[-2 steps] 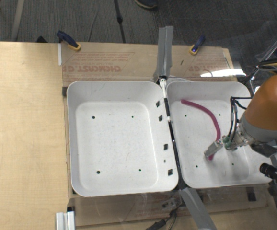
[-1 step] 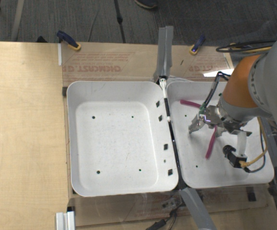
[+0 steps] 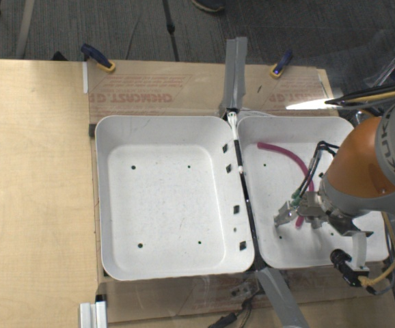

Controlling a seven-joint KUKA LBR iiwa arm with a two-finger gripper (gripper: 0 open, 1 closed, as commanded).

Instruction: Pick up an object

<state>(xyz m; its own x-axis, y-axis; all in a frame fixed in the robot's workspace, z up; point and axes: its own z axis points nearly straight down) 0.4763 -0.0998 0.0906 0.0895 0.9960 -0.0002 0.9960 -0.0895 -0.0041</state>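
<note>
A thin magenta flexible tube [image 3: 286, 157] lies in the right bin [image 3: 266, 244], curving from its upper middle down toward the gripper. My gripper [image 3: 294, 214] is low inside the right bin, at the tube's lower end, under the orange-banded wrist [image 3: 361, 166]. A small green and pink bit shows right at the fingers. I cannot make out whether anything sits between them.
The left bin [image 3: 105, 183] lies beside the right one, with a grey divider bar [image 3: 234, 80] running up from between them. Two blue-and-yellow clamps [image 3: 96, 57] hold the cardboard at the back. The wooden bench top [image 3: 33, 183] extends to the left.
</note>
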